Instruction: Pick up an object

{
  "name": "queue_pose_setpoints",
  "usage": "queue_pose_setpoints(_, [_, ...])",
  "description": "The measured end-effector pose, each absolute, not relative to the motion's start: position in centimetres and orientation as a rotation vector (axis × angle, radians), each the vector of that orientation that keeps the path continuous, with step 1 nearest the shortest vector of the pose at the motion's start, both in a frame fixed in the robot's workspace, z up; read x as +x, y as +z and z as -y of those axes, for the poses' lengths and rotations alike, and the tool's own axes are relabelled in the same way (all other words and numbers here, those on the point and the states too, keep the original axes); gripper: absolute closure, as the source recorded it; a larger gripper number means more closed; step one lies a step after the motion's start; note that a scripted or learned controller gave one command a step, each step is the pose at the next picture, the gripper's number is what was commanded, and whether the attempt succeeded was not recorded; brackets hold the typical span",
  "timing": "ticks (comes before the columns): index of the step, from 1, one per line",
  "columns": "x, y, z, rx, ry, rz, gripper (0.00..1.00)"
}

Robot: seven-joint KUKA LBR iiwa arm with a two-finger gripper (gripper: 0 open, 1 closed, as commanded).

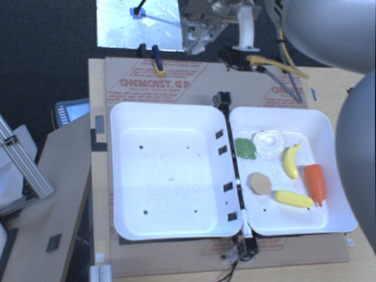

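view: one fixed camera, set above the bench (176,75) | facing: down at a slant | range: both white bins (170,169) taken in whole, side by side | arm (317,22) seen entering from the right

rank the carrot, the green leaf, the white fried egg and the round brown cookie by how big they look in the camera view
1. carrot, the longest of the four
2. fried egg
3. green leaf and round brown cookie: too alike in apparent size to rank

All lie in the right bin, at similar nearness to the camera.
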State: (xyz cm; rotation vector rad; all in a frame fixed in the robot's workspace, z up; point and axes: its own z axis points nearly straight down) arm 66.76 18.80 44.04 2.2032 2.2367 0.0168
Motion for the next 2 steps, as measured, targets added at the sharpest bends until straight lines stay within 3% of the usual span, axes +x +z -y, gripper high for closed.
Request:
queue_pose_setpoints(1, [66.8, 38.4, -14.1, 2.225, -0.006, -2.219, 1.00])
queue_pose_setpoints(2, [66.9, 36.3, -9.2, 2.224, -0.001, -2.217, 1.00])
